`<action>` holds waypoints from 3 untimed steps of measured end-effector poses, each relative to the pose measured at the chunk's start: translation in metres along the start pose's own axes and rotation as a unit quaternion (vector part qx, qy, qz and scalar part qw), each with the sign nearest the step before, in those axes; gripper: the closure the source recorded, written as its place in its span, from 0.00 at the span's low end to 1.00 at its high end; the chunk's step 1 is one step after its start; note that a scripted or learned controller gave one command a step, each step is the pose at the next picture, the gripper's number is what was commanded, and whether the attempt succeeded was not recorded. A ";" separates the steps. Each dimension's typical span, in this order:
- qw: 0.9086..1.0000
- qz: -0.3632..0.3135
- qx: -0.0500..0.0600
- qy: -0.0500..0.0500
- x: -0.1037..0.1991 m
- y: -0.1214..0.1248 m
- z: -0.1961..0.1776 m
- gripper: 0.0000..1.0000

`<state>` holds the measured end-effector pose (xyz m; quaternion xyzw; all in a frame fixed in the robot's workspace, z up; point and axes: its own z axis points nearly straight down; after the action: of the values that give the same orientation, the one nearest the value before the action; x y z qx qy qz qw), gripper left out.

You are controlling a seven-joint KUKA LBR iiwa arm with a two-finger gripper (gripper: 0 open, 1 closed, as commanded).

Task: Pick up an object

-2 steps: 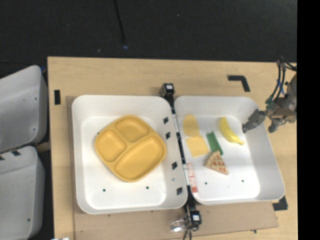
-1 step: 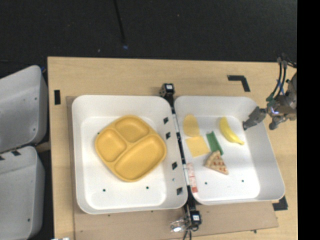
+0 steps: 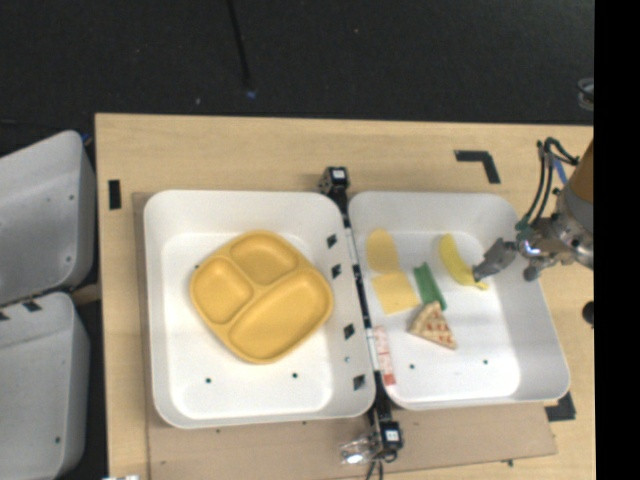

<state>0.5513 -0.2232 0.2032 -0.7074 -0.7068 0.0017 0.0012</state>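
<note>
Camera view showed our arm reaching in at the right edge of the frame, its gripper (image 3: 497,260) low over the right bin (image 3: 500,383). One grey finger (image 3: 493,259) pointed left and lay just beside the yellow banana (image 3: 456,260); we could not tell whether the fingers stood apart or together, and nothing showed between them. Left of the banana lay a green strip (image 3: 429,286), tilted, with two pale yellow slices (image 3: 388,272) beside it toward the middle of the frame. A waffle-patterned wedge (image 3: 434,326) lay below them. On the left of the wooden counter (image 3: 250,153), the left bin (image 3: 170,388) held a yellow divided plate (image 3: 261,296) with three compartments.
</note>
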 end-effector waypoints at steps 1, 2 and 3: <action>1.000 0.001 -0.001 0.000 0.001 0.004 0.062 0.00; 1.000 0.002 -0.001 0.000 0.000 0.003 0.105 0.00; 1.000 0.004 -0.005 -0.001 -0.001 0.005 0.091 1.00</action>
<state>0.5557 -0.2247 0.1122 -0.7099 -0.7043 -0.0006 -0.0030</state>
